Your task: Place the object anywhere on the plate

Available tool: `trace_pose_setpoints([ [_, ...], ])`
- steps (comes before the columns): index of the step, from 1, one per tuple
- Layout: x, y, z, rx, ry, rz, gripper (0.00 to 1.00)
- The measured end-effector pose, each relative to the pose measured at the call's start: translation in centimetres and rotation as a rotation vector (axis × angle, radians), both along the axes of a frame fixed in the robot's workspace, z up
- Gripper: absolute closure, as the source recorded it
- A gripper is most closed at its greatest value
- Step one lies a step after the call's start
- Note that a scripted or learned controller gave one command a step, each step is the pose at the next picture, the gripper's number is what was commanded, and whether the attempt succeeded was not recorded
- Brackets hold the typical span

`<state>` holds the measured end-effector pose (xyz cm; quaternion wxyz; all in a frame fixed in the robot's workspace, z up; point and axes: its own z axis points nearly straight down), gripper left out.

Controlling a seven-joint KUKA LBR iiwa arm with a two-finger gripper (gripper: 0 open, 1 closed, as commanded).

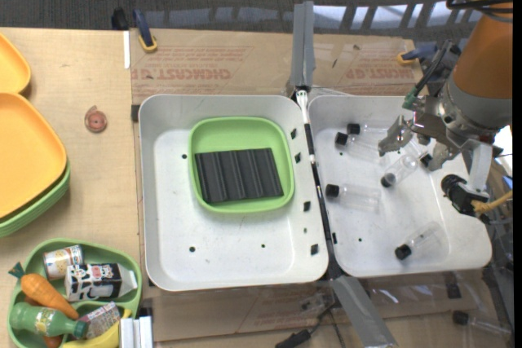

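A green square plate [277,136] sits in the left bin [163,216], and a black ribbed slab [239,174] lies flat on it. In the right bin [359,253] are several clear vials with black caps, among them one [353,193] near the left wall and one [418,242] near the front. My gripper [410,151] hangs over the right bin's far right part, well to the right of the plate. Its fingers stand spread, with nothing between them. A vial [400,172] lies just below the fingertips.
Yellow plates [24,151] are stacked at the bench's left edge. A green bowl [37,261] of toy food stands at the front left. A small pink disc [96,120] lies on the bench. A metal divider [303,53] runs between the bins.
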<state>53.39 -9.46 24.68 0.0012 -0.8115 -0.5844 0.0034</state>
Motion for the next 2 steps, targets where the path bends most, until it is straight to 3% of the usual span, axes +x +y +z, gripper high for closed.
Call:
trace_pose_setpoints([
  [1,1.5,-2.5,-3.7,-0.001,0.004,-0.21,0.0],
  [2,10.6,-2.3,12.7,-0.002,0.001,-0.149,0.0],
])
